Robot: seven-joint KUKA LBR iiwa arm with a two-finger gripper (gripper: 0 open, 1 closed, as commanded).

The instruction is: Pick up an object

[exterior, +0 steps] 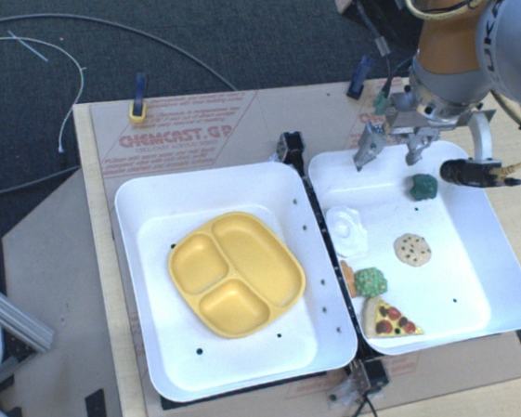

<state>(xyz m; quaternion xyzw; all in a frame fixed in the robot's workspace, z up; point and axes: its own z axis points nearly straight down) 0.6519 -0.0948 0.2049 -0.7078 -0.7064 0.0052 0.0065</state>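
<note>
While the pizza slice is lying nearest the front of the right bin, the green broccoli toy is sitting just behind it, and the cookie is resting a bit farther back. A dark green lump is sitting just below the right finger. The gripper is hanging over the bin's back edge with its fingers spread apart, holding nothing. Far left of the fingers, the yellow tray is lying in the left bin. Behind it, the cardboard is showing red letters, "CHEMCAST."
</note>
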